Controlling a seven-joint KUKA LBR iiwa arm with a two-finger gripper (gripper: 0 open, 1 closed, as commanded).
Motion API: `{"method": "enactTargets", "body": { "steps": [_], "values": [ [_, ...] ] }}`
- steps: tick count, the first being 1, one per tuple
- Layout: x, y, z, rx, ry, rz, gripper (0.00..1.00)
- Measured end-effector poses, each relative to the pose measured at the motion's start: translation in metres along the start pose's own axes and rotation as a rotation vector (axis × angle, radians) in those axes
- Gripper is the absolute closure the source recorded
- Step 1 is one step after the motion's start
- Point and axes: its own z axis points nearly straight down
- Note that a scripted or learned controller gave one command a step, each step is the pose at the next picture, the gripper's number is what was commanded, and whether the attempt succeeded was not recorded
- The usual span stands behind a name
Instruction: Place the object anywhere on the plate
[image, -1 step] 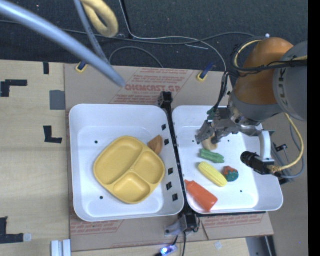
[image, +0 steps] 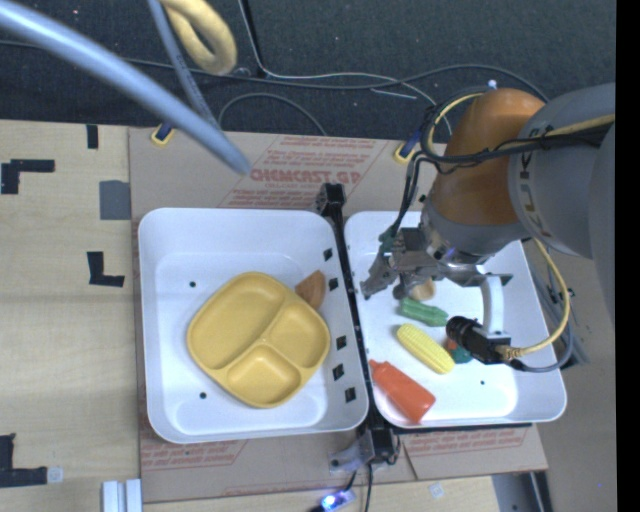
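Lying just below the jaws (image: 400, 285), a green object (image: 422, 312).

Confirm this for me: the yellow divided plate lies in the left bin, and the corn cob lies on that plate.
One part is wrong. The yellow divided plate does lie in the left bin, but the corn cob lies in the right bin, beside the orange piece, not on the plate. The camera view shows this.

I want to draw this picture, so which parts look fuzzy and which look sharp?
In the camera view, the grey bar sweeping across the top left is smeared and out of focus; the yellow plate, the corn and the orange piece look fairly sharp; soft shadows sit along the white bins' walls.
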Motion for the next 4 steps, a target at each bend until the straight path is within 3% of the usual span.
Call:
{"method": "enactTargets", "body": {
  "steps": [2,3,4],
  "values": [
    [0.091,-0.032,-0.003,-0.002,0.0,-0.002,1.0],
    [0.136,-0.05,0.014,0.001,-0.001,-0.001,1.0],
    [0.134,-0.05,0.013,0.0,-0.001,0.002,0.0]
  ]
}}
